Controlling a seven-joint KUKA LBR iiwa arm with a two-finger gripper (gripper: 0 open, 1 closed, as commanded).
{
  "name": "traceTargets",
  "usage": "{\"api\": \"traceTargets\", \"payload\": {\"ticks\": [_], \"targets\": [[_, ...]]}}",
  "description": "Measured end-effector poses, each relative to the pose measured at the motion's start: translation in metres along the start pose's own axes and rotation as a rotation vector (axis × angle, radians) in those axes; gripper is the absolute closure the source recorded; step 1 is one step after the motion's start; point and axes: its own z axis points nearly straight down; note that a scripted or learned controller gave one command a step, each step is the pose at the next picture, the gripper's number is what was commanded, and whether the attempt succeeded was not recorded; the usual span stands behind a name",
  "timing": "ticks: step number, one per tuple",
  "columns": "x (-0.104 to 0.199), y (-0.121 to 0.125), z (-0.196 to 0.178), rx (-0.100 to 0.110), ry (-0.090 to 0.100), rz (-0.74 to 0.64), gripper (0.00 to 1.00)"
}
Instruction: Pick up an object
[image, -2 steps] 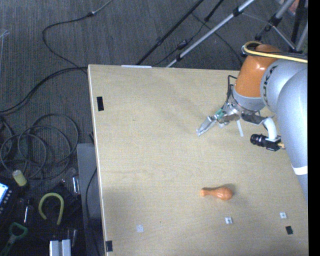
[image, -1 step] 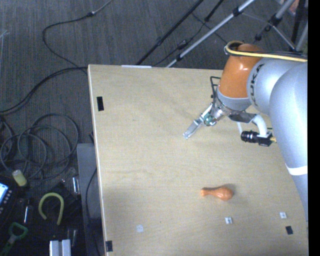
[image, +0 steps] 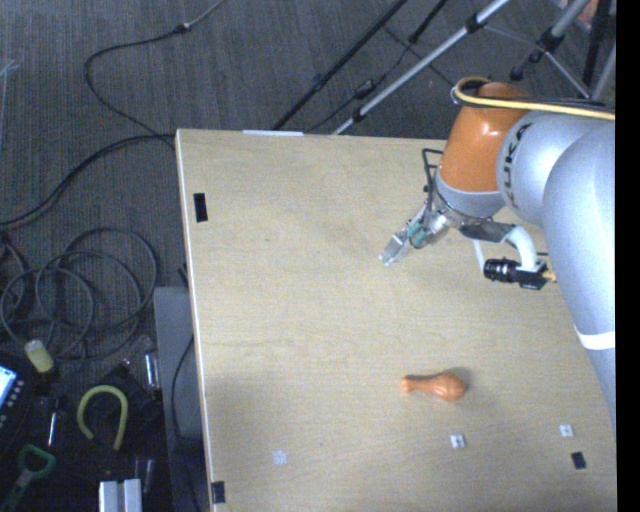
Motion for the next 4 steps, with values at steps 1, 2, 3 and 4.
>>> {"api": "traceTargets", "payload": {"ticks": [1, 2, 3, 4], "targets": [[0.027, 0.018, -0.09, 0.002, -0.001, 0.053, 1.0], [0.027, 0.018, -0.103, 0.004, -0.003, 0.406, 1.0], [-0.019, -0.049, -0.015, 0.006, -0.002, 0.275, 1.0], [-0.019, -0.049, -0.015, 0.005, -0.002, 0.274, 0.0]]}}
